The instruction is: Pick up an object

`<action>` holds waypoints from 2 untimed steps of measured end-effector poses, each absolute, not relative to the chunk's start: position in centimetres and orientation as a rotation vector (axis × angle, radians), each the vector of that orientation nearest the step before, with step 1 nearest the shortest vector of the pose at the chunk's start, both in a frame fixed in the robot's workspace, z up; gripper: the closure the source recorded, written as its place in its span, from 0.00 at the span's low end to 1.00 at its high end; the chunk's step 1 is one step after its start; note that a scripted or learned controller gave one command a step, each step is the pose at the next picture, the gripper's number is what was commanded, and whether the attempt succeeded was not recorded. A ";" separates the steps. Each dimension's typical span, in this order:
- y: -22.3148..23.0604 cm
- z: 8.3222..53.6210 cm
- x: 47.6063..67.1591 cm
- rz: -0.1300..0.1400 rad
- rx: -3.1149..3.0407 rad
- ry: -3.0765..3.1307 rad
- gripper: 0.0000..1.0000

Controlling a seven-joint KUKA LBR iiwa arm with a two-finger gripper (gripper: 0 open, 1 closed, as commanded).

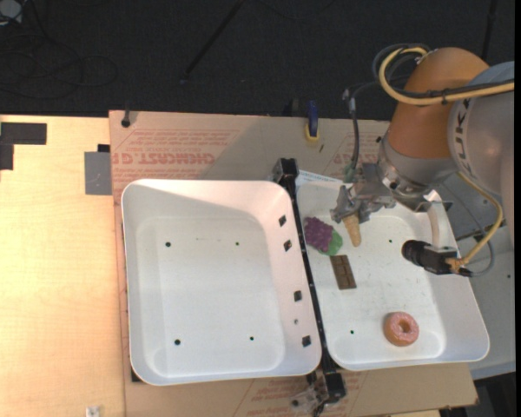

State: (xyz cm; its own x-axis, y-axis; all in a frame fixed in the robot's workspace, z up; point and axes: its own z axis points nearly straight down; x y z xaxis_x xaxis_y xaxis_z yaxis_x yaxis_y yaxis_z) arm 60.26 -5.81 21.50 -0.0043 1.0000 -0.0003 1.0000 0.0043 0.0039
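Four small objects lie by the gripper [354,205].
Purple-green toy [321,234] just left; brown block [345,272], pink donut [401,328] below; finger state unclear.

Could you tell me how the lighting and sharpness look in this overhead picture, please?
Camera view: the left bin is evenly lit, a soft shadow across its upper left corner; the background is nearly black; the tool looks slightly soft; the donut reads clearly.

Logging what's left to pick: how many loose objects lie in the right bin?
4: a purple-green lump by the divider, a tan cone under the gripper, a brown bar mid-bin, a pink donut near the front. The arm may hide more.
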 end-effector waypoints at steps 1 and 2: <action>-0.2 18.6 56.0 -0.007 2.224 2.229 1.00; 4.5 22.0 56.5 -0.003 2.221 2.225 1.00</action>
